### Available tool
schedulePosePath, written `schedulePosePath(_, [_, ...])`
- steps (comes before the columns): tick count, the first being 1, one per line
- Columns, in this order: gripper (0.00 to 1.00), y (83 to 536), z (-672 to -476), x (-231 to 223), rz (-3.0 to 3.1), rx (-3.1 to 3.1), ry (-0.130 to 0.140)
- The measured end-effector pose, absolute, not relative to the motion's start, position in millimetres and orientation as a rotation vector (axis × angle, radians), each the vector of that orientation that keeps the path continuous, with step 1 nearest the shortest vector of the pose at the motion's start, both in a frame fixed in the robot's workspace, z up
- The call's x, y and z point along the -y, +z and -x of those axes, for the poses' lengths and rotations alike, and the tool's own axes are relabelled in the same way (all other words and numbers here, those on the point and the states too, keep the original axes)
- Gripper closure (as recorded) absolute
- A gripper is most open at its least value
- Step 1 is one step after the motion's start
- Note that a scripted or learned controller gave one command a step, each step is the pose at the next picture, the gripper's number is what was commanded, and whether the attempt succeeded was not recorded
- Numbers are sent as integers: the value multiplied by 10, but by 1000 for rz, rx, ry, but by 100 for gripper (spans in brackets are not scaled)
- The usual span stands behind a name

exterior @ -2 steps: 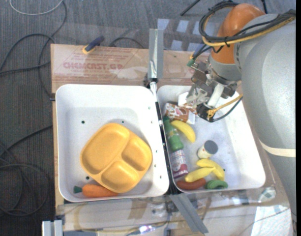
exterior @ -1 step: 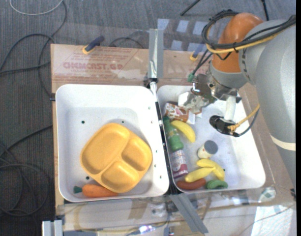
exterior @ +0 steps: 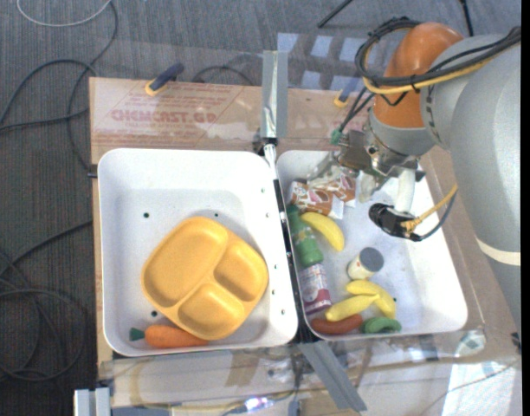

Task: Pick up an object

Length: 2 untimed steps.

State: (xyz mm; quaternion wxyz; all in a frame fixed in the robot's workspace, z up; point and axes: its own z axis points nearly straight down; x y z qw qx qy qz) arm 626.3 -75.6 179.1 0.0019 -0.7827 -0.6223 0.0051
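Gripper (exterior: 358, 173) over snack packet (exterior: 321, 195), right bin (exterior: 438, 306) at 11 o'clock; jaw state we cannot tell. We judge packet light, crinkly, slippery; pinch along flat edge.

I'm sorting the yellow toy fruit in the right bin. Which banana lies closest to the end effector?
The upper banana, lying beside the green bottle just below the snack packet. The other yellow fruit sits farther from the end effector, near the bin's front edge.
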Motion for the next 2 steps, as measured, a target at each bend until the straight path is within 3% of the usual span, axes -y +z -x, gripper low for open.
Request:
schedulePosePath(1, [0,1195,-6340,1293,2436,2014,-27])
schedulePosePath(2, [0,1119,-6550,1323,2417,2015,-16])
